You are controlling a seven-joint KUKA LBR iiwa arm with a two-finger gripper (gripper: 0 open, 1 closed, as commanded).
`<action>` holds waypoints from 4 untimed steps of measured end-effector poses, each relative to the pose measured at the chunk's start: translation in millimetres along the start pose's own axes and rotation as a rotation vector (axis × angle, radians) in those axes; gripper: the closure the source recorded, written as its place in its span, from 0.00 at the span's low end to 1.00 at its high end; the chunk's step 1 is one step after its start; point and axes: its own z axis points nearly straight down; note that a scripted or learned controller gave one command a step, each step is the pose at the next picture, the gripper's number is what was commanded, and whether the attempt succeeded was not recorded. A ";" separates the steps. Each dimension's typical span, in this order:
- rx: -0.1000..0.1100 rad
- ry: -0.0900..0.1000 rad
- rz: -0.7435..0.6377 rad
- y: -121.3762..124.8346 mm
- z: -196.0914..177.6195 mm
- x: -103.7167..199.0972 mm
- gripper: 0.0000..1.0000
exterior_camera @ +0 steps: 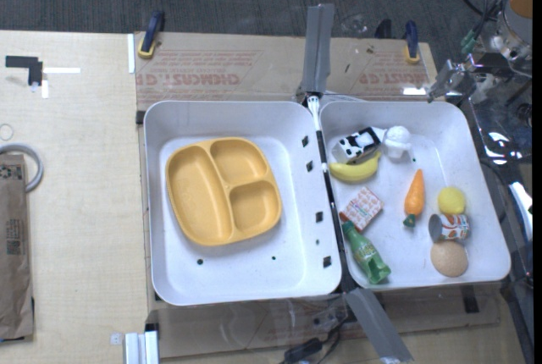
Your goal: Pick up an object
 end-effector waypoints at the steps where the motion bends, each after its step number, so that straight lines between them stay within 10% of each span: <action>1: 0.001 0.000 0.122 -25.2 156.7 16.2 0.00; 3: 0.000 0.001 0.153 -73.7 167.2 51.7 0.00; 4: 0.001 0.000 0.156 -73.8 158.2 50.4 1.00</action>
